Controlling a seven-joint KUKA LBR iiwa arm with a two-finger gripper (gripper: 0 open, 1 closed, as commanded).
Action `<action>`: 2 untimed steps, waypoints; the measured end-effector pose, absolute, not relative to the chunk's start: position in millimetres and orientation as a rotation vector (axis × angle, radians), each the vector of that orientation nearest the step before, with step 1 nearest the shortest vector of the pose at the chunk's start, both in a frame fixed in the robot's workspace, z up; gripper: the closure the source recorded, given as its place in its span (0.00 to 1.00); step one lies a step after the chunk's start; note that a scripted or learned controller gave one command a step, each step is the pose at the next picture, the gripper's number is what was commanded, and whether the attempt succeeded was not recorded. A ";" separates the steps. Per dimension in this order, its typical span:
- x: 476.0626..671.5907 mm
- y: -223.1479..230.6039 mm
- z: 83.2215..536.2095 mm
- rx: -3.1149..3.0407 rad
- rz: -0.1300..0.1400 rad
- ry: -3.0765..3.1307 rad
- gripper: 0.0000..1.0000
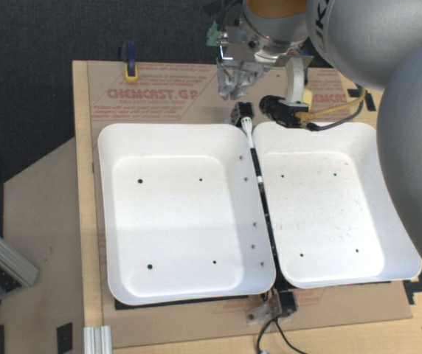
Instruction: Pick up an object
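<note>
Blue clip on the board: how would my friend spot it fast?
Find the brown board under the left bin and right bin. Follow its far edge to the left-hand corner. The clip stands there, the only blue thing, with a yellow foot.

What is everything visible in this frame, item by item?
left bin: one, white, on the board, left of the seam
right bin: one, white, beside it on the right
board: one, brown with red lettering, under both bins
clamp: one, blue and yellow, on the board's far edge, left side
strip: one, black, along the seam between the bins
rail: one, grey metal, off the board at lower left
cable: one, black, at the board's near edge, centre
arm: one, grey with an orange band, coming in from the right
hand: one, metal, over the board's far edge near the seam
</note>
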State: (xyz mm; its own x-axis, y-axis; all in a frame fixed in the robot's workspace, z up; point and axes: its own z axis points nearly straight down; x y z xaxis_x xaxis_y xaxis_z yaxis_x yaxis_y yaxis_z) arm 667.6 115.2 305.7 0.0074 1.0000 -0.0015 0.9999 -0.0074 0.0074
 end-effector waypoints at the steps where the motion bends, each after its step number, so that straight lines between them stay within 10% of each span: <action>1: 665.1 230.8 247.1 2.214 0.000 2.233 1.00; 2: 666.8 190.1 302.9 2.221 0.006 2.217 1.00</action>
